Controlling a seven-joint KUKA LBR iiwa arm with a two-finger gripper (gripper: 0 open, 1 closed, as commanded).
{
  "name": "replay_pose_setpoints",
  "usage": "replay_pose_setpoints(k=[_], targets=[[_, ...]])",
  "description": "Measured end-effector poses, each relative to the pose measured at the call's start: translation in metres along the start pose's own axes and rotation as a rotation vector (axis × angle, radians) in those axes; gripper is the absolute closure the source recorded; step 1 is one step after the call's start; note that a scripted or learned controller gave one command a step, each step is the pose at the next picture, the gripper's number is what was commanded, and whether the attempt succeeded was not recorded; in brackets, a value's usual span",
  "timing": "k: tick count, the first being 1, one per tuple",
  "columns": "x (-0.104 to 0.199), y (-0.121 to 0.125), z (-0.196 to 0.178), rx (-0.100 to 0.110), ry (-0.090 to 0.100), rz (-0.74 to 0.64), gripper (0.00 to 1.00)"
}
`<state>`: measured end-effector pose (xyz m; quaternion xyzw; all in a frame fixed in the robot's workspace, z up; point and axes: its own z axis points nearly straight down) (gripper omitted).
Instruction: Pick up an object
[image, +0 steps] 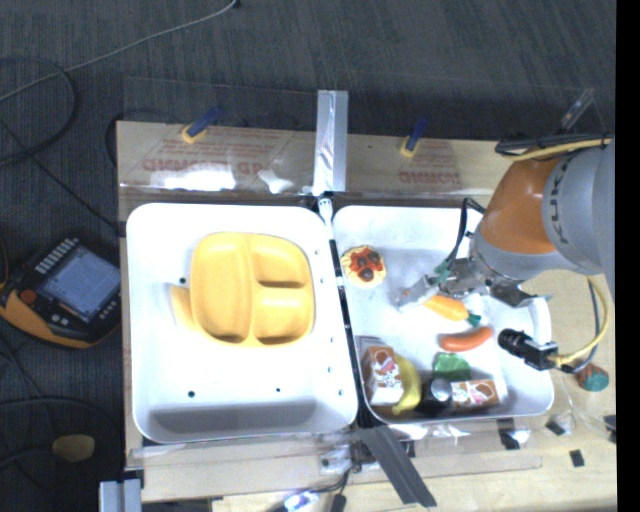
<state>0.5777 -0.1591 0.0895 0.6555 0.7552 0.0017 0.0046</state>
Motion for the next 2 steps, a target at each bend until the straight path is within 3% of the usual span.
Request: replay_pose_setpoints(k=[1, 2], targets=[[0.0, 0.002, -0.011, -0.005, 0.001, 0.0, 1.0], [0.029, 0.051, -0.102, 0.01, 0.002, 0.096, 1.0]])
